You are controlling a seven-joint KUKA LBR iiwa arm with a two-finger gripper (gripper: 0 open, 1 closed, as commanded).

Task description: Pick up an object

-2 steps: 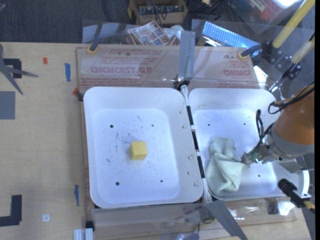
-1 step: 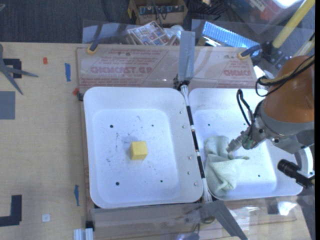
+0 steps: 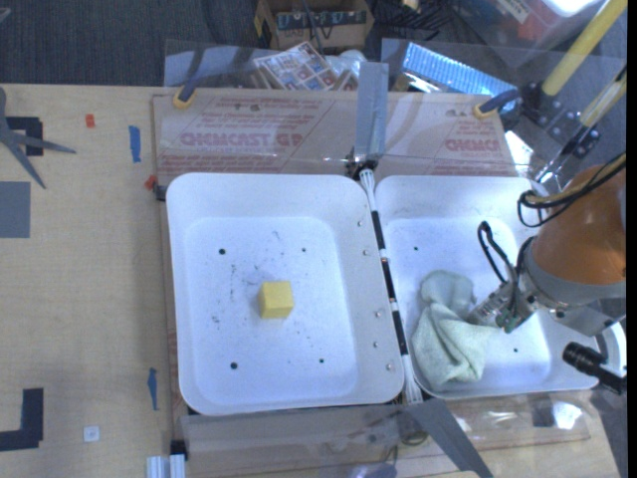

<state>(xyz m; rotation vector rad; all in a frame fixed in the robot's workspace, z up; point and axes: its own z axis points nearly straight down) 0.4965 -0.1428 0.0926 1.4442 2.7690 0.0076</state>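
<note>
Counted: two white bins, left bin [image 3: 199, 217] and right bin [image 3: 438, 202]; one yellow block [image 3: 277, 300], centre of frame; one pale cloth [image 3: 450, 339], lower right of frame.

A small yellow block [image 3: 277, 300] lies near the middle of the left bin [image 3: 199, 207], flat on the speckled white floor, well apart from every wall. It looks like a cube of foam or sponge, with its top face lighter than its sides. A pale, greenish-white cloth [image 3: 450, 335] lies crumpled in the right bin [image 3: 428, 207], bunched in soft folds toward the near left corner, its lower edge close to the bin's front wall.
</note>
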